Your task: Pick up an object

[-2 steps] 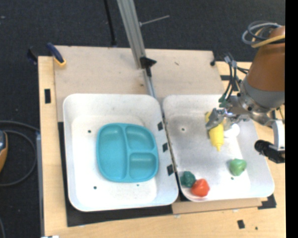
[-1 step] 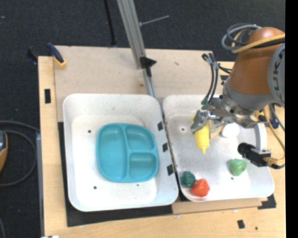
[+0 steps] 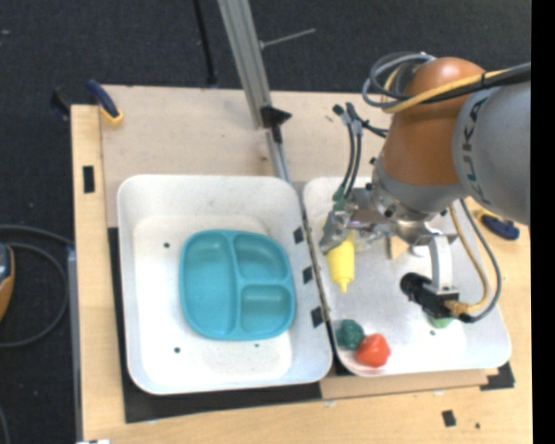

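Yellow, elongated and soft-looking, the plastic corn-cob-shaped toy point(image 3: 340, 264) hangs upright at the left edge of the right-hand shallow white bin point(image 3: 472, 336), its top tucked between the metal fingers of the two-finger gripper point(image 3: 338, 234), which are drawn narrow around it. Whether its lower tip touches the bin floor cannot be told. At about five o'clock from it, near the bin's front wall, lie a small dark-green round toy point(image 3: 351, 332) and a red-orange rounded toy point(image 3: 374, 350), touching each other. At three o'clock sits a black-and-white fitting point(image 3: 429, 289) with a small green tip, attached to the arm's hoses (its make is hard to read). The grey arm with its orange band point(image 3: 435, 128) looms over the bin's upper half, hiding what lies beneath. At nine o'clock, the left-hand shallow white bin point(image 3: 148, 211) holds a turquoise three-compartment plastic plate point(image 3: 237, 282). A slanted aluminium post point(image 3: 250, 63) rises at twelve o'clock, behind the divide between bins.
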### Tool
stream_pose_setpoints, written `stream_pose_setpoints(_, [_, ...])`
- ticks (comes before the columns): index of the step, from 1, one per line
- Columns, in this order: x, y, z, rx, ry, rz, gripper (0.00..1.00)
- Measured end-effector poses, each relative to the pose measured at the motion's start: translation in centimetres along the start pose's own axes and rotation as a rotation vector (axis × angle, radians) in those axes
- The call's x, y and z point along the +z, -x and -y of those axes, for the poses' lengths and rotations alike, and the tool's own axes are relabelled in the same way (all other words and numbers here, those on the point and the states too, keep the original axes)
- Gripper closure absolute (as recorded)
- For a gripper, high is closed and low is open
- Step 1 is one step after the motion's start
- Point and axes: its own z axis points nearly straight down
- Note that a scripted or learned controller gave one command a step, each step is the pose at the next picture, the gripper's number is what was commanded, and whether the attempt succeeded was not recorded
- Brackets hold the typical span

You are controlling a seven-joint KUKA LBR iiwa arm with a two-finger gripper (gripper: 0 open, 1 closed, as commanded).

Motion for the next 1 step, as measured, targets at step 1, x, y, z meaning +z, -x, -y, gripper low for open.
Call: stream_pose_setpoints(1, [-0.23,-6.07,-1.26,-0.002,0.001,-0.001,1.0])
